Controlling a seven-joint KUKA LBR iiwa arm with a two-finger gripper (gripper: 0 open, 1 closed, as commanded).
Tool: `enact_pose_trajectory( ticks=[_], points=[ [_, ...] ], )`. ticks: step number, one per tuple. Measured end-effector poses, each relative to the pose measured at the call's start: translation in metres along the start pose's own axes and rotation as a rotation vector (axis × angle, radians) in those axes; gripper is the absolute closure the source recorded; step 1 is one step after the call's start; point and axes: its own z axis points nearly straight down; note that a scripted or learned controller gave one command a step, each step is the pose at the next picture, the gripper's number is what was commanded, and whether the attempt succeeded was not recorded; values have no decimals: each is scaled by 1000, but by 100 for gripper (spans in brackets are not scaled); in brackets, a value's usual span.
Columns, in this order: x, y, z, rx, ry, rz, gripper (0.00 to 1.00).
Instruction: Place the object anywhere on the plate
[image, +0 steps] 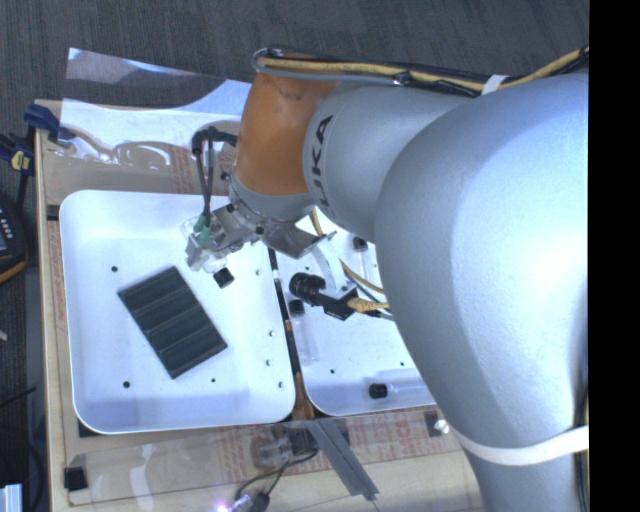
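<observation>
— Dark grey ribbed plate (172, 321) lies tilted on the floor of the left bin (90, 225), from what I see.

— And the end effector (207, 243)?

— I see it over that bin's upper right, just above the plate's far corner. A small black piece (223, 277) sits right under it. Whether it is clamped on anything, I cannot tell.

1. Two shallow white bins sit side by side on the bench: the left bin (80, 300) and the right bin (350, 390), their inner rims touching.
2. A clear plastic sheet (130, 90) lies beyond the left bin at the far side.
3. A blue clamp (40, 118) grips the bench's far left corner.
4. Dark carpet (300, 25) lies beyond the bench.
</observation>
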Motion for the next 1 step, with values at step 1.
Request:
enact_pose_trajectory(
  ticks=[1],
  points=[
    [49,45,-12,-2,-1,142,100]
  ],
)
